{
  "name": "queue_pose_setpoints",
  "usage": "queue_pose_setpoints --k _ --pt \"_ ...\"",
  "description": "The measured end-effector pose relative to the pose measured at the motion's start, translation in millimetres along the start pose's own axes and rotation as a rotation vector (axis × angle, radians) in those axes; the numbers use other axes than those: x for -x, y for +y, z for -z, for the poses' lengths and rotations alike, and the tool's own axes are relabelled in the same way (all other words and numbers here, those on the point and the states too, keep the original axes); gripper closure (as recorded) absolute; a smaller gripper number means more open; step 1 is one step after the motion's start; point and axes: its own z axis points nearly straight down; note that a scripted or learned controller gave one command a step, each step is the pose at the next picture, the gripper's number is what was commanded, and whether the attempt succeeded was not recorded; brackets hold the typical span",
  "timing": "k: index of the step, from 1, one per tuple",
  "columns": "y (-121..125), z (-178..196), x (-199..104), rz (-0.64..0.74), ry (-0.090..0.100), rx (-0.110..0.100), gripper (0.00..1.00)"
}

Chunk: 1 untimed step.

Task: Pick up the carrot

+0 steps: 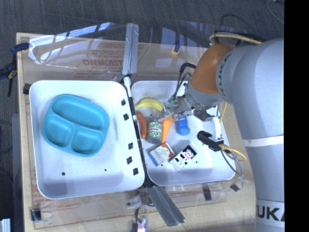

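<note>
We see bright, even overhead light, glare streaks on the clear plastic sheet (96, 47) at the far side, soft shadows in the white bins (72, 178), slightly soft focus.

Robot lab; bench (72, 204), white bins (72, 182)

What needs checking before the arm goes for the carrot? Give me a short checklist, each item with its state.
1. Carrot in view in the right bin: ok; it lies tilted beside the small can.
2. Pincer near the carrot's upper end: ok.
3. Carrot between the pincer's fingers: cannot tell.
4. Room around the carrot: not ok; the can touches its left side and the blue bottle sits just to its right.
5. A second orange piece lies by the divider: not ok, it could be mistaken for the target.
6. Blue divided plate in the left bin, out of the way: ok.
</note>
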Motion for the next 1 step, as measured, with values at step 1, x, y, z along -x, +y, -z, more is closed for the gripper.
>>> queue_pose_setpoints --k 1 --pt "42.0 80.9 -34.2 0.360 -0.004 0.007 1.00"
